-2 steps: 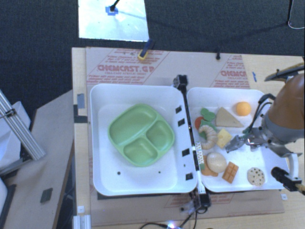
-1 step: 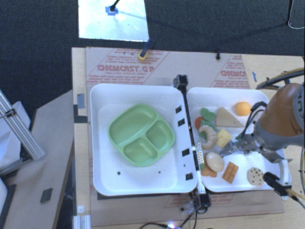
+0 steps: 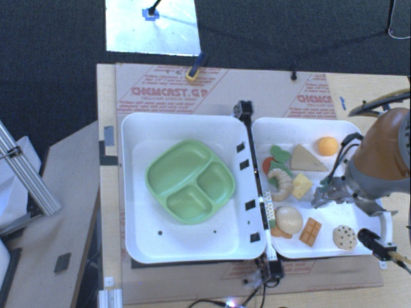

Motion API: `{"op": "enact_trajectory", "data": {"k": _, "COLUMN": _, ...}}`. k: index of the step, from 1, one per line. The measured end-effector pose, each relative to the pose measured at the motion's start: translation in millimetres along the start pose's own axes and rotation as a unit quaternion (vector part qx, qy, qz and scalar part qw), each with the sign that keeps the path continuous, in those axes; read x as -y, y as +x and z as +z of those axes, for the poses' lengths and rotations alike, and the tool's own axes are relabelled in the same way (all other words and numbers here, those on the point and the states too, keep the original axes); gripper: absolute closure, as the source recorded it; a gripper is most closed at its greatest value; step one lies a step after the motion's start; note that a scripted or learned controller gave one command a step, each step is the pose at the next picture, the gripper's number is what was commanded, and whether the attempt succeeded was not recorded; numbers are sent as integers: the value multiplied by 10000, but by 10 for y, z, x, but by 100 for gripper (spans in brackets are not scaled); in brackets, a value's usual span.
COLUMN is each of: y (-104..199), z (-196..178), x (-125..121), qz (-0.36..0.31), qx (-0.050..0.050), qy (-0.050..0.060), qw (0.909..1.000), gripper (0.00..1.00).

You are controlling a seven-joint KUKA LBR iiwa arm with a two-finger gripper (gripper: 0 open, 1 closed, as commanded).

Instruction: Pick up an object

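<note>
Smooth plastic toy food crowded in the right white bin (image 3: 369, 252): pale wedge of cheese (image 3: 307, 160), round orange (image 3: 328, 145), yellow cube (image 3: 301, 186), speckled round cookie (image 3: 345, 237), ridged orange cracker (image 3: 311, 231). Glossy green divided plate (image 3: 190, 181) in the left bin (image 3: 138, 133). Dark gripper (image 3: 323, 196) low over the right bin, just right of the yellow cube; fingers' spread impossible to tell, nothing seen between them

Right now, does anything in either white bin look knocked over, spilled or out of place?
Nothing stands out. The green divided plate lies flat in the left white bin, turned at a slant to its walls. The toy food pieces, including the orange ball and the round cookie, lie loosely inside the right white bin.
</note>
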State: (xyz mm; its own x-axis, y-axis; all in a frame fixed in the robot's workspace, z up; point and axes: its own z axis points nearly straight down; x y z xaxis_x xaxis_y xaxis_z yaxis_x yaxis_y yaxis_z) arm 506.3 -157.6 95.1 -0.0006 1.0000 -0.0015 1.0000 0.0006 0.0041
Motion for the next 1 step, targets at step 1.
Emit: {"op": "enact_trajectory", "data": {"k": 1, "y": -95, "z": -506, "x": -62, "qz": -12, "qx": 2, "qy": -5, "qw": 10000, "gripper": 100}}
